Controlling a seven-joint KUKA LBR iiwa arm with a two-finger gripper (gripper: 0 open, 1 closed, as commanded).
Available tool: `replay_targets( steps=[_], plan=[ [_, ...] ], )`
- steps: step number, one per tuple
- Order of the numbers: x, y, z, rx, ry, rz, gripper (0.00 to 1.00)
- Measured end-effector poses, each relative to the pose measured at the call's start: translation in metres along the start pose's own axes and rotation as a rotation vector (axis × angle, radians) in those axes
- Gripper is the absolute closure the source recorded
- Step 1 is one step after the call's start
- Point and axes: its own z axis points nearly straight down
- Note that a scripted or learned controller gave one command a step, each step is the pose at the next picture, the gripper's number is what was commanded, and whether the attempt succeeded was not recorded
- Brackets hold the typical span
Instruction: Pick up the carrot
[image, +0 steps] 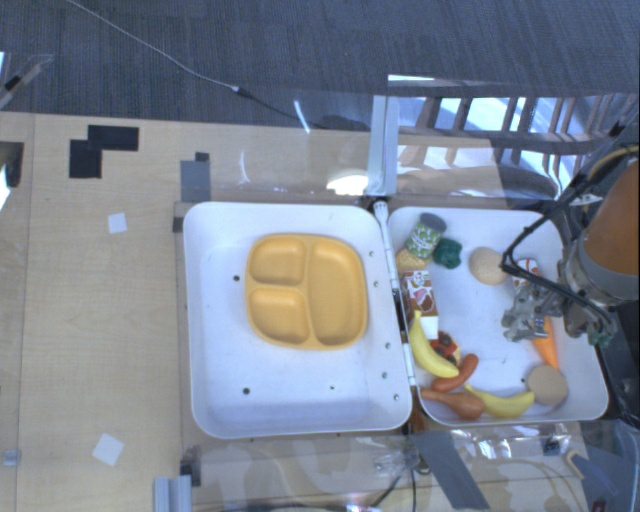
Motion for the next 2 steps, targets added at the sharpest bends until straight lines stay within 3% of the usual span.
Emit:
replay_targets(
  steps=[1,2],
  plan=[
    [0.026,-0.042,0.075,-0.002,0.015,-0.189,1.00],
    [0.023,0.021,-0.009,-0.001,0.000,-0.212,1.00]
  ],
)
